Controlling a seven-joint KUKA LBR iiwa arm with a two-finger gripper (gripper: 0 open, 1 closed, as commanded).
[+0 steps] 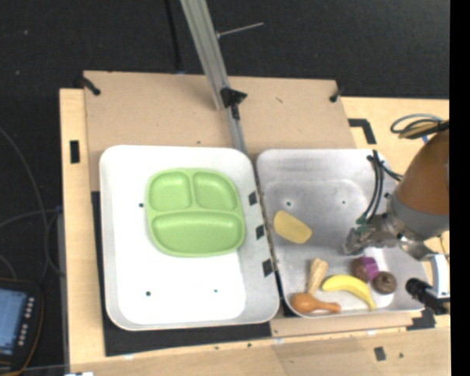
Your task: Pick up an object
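Purple round toy fruit [366, 269] | beside brown ring (doughnut-like) [385, 281] | right bin [313, 171] | gripper [362, 241] above; grip state unclear

Lit evenly from above, moderately bright. Showed glare across the right bin [329, 180], washing its floor to grey-silver. Cast soft, short shadows beneath small items. Rendered slightly soft overall, perhaps from low resolution. Left surrounding floor [63, 30] dark.
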